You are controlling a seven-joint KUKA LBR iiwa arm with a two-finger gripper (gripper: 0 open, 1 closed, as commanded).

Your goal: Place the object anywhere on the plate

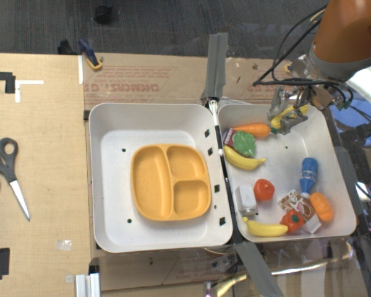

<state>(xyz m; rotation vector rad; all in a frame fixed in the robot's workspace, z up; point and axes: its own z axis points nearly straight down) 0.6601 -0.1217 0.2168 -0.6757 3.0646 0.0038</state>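
Arm angled down, gripper beside carrot.

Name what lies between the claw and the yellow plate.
In the camera view, between the claw and the plate: a carrot, a green toy, a banana and the bins' adjoining walls.

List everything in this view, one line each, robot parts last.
Plate: 1, yellow-orange, three compartments, left bin.
Bins: 2, white, side by side.
Bananas: 2, yellow, right bin.
Carrot: 1, orange, right bin top.
Tomato: 1, red, right bin middle.
Bottle: 1, blue, right bin.
Scissors: 1, grey, bench left.
Arm: 1, orange band, top right.
End effector: 1, above right bin's top edge.
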